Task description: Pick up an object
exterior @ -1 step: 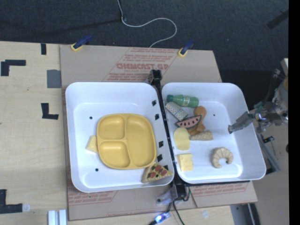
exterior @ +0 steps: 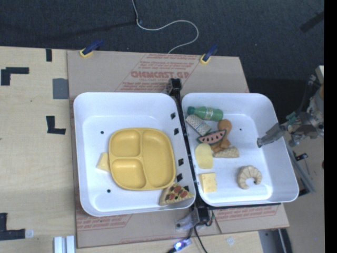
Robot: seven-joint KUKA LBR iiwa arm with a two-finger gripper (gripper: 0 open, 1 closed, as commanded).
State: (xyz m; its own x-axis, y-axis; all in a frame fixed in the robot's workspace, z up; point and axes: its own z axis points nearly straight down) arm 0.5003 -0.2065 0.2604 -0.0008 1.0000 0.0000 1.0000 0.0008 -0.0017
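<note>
The right bin [exterior: 263, 105] holds several toy foods. A green bottle [exterior: 206, 112] lies at the back, with a grey checkered piece [exterior: 197, 124] just in front of it. Near the middle are a watermelon slice [exterior: 212, 137], a brown drumstick [exterior: 224, 126] and a tan bread slice [exterior: 226, 152]. Toward the front left lie a pale yellow oval [exterior: 204, 155] and a yellow cheese block [exterior: 208, 182]. A croissant [exterior: 249, 175] rests at the front right. My gripper [exterior: 263, 140] pokes in over the bin's right side, above bare floor, apart from every item.
The left bin [exterior: 87, 109] carries a yellow divided plate [exterior: 142, 158], a yellow wedge [exterior: 102, 162] at its left and a pizza slice [exterior: 176, 194] at its front right corner. A black divider [exterior: 180, 125] runs between the bins. A cable [exterior: 168, 28] loops behind.
</note>
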